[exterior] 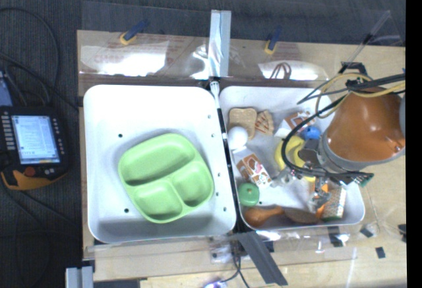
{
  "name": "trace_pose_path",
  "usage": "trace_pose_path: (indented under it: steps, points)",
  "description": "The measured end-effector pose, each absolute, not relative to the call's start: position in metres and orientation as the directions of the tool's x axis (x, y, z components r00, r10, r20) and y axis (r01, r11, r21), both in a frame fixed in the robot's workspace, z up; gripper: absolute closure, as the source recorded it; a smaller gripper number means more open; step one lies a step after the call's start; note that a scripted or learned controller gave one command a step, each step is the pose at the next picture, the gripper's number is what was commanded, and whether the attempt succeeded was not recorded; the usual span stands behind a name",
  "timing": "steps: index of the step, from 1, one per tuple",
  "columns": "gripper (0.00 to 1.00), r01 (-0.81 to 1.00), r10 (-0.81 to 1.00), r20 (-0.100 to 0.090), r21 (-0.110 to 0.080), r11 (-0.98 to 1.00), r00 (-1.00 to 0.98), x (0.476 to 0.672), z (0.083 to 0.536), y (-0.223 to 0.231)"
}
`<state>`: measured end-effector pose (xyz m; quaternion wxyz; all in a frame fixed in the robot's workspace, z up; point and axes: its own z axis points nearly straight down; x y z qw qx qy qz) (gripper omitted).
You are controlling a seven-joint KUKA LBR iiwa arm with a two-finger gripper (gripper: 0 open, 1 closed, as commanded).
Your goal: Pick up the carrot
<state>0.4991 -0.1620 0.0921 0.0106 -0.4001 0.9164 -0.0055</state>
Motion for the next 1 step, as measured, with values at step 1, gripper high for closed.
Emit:
trace_pose_path:
  steps: [1]
  points:
    - [0.0,-0.96,-0.96,-0.007,-0.018,0.279,-0.279,0.4938,0.0913,-0.1722]
